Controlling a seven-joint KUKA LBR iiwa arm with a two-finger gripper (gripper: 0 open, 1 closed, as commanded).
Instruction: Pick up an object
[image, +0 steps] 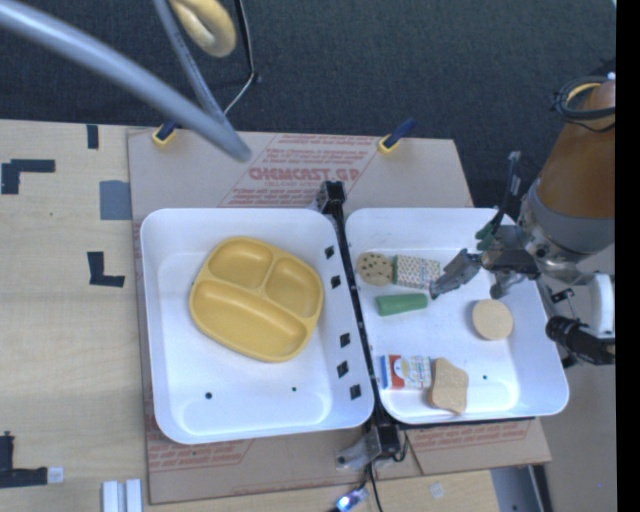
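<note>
Gripper (478, 276) is hanging over the right bin with its two dark fingers spread apart and nothing between them, so it's got hold of zip at the moment.

Going left to right: the left shallow white plastic bin (165, 330) has a yellow divided plastic plate (257, 297) sitting in it. In the right shallow white plastic bin (535, 395) there's a round speckled cookie-looking disc (374, 267) touching a pale patterned block (417, 270), a green rounded wedge (402, 302) just below those, a small white carton with red and blue print (405, 372) right up against a tan bread-slice shape (449, 386), and a round beige disc (492, 320) just under the wrist side of the arm.

What could go sideways, imo: the one finger sits near the patterned block and the green wedge, both close together, so a descent could land between them and shove stuff around instead of clamping anything. The flat discs look hard to pinch from above too.

Readable text: the brown cardboard sheet (300, 170) under the bins says "CHEMCAST GP" in red. Carton print is too small to read.
</note>
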